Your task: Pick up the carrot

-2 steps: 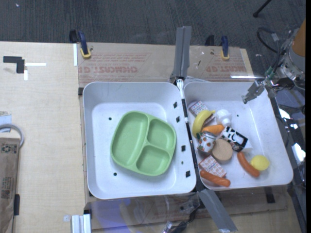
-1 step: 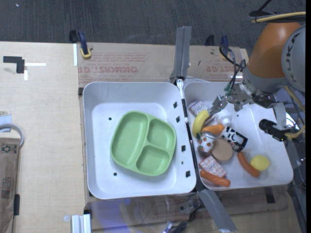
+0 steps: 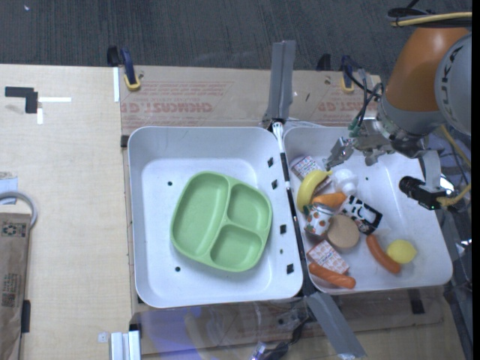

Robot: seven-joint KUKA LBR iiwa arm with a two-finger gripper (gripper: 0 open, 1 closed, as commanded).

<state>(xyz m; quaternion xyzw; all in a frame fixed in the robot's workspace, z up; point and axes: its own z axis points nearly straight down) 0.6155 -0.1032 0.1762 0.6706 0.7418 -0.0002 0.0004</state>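
Hovering over the right bin (image 3: 442, 276), the gripper (image 3: 341, 150) seems spread, holding nothing. The carrot (image 3: 331, 198) lies beside the banana (image 3: 310, 187), below it. Mirrored red lettering marks the cardboard (image 3: 180, 96), seemingly "CHEMCZT".

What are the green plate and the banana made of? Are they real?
The green plate looks like moulded plastic: one flat pale colour, smooth matte surface, rounded dividers. The banana is probably a plastic toy, since its yellow is even and a little shiny, though the picture is too small to be sure.
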